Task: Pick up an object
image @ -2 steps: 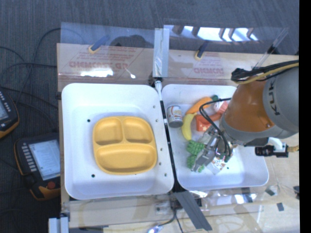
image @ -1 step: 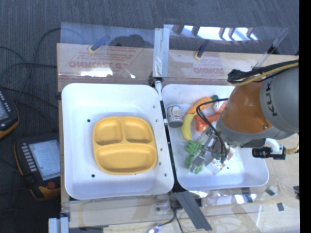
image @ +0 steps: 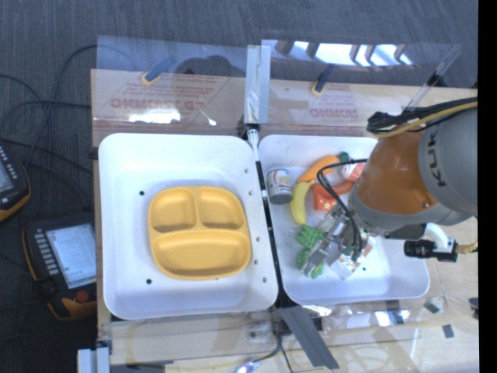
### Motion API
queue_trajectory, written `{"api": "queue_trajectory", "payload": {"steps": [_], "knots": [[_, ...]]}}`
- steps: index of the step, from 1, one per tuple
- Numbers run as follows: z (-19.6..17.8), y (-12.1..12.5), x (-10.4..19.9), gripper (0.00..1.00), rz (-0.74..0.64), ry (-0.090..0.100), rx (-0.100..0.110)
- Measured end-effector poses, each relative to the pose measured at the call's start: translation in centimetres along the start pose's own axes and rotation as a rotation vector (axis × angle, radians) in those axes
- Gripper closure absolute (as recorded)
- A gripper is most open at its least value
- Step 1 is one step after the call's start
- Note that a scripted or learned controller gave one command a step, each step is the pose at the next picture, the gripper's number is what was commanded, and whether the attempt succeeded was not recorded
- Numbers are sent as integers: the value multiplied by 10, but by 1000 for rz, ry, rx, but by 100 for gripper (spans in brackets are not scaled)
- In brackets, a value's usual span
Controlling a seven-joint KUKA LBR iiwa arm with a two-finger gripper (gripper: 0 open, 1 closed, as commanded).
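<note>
**Desk:** Objects for the pick lie heaped in the right bin (image: 404, 286). Take us left to right, with a count.

**Photographer:** Two white bins, side by side. The left bin (image: 124, 208) carries one yellow divided tray (image: 200, 231), three compartments, sitting near its middle. Across the divider, at about nine o'clock in the right bin, stands one small can (image: 279, 183). Just beside it, toward three o'clock, lies one yellow banana (image: 300, 203), touching an orange carrot-like piece (image: 320, 167) at twelve o'clock. One green leafy toy (image: 309, 239) sits at about seven o'clock of that heap. A red-and-white piece (image: 321, 199) shows between banana and arm; how many more things lie under the arm I cannot tell.

**Desk:** And the gripper?

**Photographer:** The gripper (image: 335, 249) hangs low at the bin's centre, just beside the green toy. Its fingers are tangled with cables and clutter from this angle, so how far apart they stand, and whether anything sits between them, I cannot tell.

**Desk:** What would make this pick go well?

**Photographer:** My judgement: single out one piece, probably the green toy at the heap's edge, descend straight, and close only once a finger sits on either side. Crowding neighbours could foul the grasp or get dragged along.
</note>
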State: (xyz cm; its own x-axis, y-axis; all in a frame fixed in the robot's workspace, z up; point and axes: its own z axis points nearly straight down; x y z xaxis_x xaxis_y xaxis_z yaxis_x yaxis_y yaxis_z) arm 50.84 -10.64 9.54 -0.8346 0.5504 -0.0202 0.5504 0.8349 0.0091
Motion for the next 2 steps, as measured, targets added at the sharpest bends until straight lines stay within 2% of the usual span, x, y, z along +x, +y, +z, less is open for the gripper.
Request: {"api": "queue_trajectory", "payload": {"steps": [1,2], "knots": [[-1,-3,15,0,148,-8,-2],[1,-3,15,0,276,6,3]]}}
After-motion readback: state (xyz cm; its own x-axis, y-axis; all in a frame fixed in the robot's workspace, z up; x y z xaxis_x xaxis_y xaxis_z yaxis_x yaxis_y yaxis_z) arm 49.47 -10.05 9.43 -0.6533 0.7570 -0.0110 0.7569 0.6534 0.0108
